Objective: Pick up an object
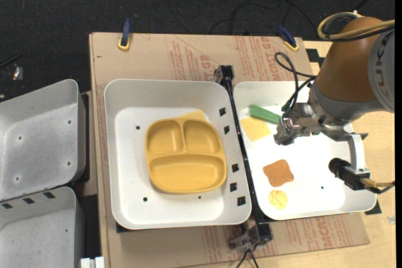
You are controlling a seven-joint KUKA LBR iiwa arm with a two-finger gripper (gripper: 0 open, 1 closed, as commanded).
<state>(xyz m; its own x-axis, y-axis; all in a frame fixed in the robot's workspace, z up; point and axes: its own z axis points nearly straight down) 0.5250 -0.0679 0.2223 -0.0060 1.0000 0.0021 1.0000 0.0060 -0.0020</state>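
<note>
Setting: black floor with loose cables around a cardboard-topped counter (163,47) that carries two white bins.
Left bin (119,110): holds a yellow divided tray (186,155).
Right bin (352,194): holds a green stick (264,113), a pale yellow slice (255,129), a brown waffle-like piece (278,172) and a small yellow round piece (278,199).
My gripper (286,134): low over the right bin, just right of the slice and below the stick; I cannot tell how it is set, and I see nothing in it.
Nearest target: the slice or the stick.
Doing it well, as I judge: centre over one piece only, straddle its narrow width, keep off the bin wall, then lift straight up.
</note>
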